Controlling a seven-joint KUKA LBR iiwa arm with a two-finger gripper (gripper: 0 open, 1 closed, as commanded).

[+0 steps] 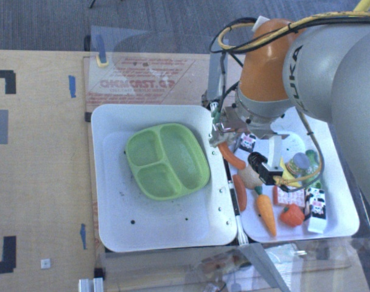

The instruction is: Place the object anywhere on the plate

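A green divided plate (pixel 167 161) lies in the left white bin (pixel 112 224), toward its upper right. My gripper (pixel 219 132) hangs over the divider between the two bins, just right of the plate's rim. Directly below it a small orange-red sausage-like piece (pixel 233 159) lies slanted at the left edge of the right bin (pixel 343 224). Its upper end reaches under the gripper, and the wrist hides whether it is held.
The right bin holds a carrot (pixel 266 215), a second orange-red stick (pixel 240 191), a red strawberry-like piece (pixel 291 215), a milk carton (pixel 317 208), a banana (pixel 289 176), a pink-and-white box (pixel 288 196) and a clear cup (pixel 302 162). Open floor surrounds the plate.
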